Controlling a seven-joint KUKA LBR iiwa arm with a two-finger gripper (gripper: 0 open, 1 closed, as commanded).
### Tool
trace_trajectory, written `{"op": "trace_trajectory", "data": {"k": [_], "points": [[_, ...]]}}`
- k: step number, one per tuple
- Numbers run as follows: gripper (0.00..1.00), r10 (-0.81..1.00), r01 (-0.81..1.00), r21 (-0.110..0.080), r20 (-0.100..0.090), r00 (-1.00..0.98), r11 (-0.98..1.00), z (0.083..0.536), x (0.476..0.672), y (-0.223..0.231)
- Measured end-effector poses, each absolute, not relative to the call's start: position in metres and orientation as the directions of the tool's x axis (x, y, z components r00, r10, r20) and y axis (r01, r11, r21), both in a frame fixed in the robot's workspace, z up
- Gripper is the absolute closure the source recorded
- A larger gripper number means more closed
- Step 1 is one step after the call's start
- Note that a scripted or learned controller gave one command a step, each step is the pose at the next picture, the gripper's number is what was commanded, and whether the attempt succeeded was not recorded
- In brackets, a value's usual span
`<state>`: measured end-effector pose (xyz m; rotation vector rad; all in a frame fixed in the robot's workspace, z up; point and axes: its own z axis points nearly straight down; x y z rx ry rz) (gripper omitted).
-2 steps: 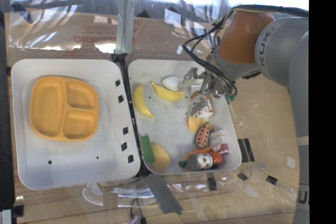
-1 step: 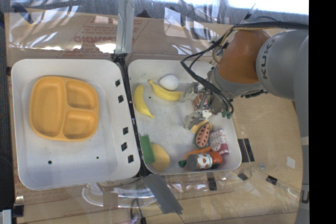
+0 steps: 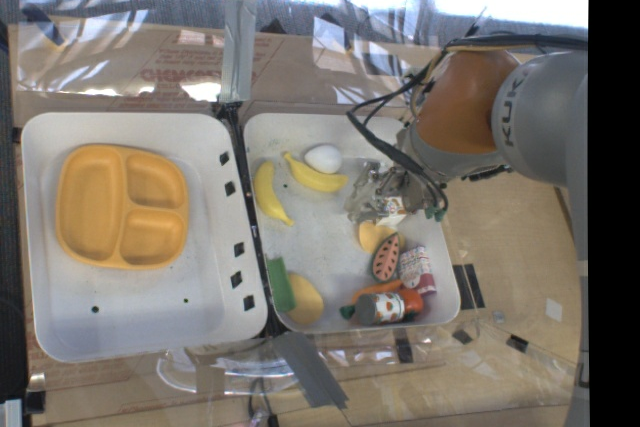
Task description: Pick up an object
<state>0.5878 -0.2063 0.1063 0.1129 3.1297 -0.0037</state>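
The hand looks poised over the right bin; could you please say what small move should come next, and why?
Probably lower the hand straight down: it hangs in the right bin with nothing seen between its fingers, and a yellow piece lies just below it.

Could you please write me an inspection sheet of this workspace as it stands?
Surface: two white bins side by side, left bin, right bin.
Job's things: in the right bin, two bananas, white egg, watermelon slice, carrot, small can, lemon.
Clutter: yellow divided plate in the left bin.
Grippers: gripper low over the right bin; finger state unclear.
Cables: black cables looped at the wrist.
Surroundings: cardboard and tape behind the bins.
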Motion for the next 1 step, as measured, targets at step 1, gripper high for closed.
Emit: {"op": "trace_trajectory", "data": {"k": [1], "points": [[0.0, 0.072, 0.072, -0.002, -0.01, -0.997, 0.997, 0.1062, 0.5878, -0.206]]}}
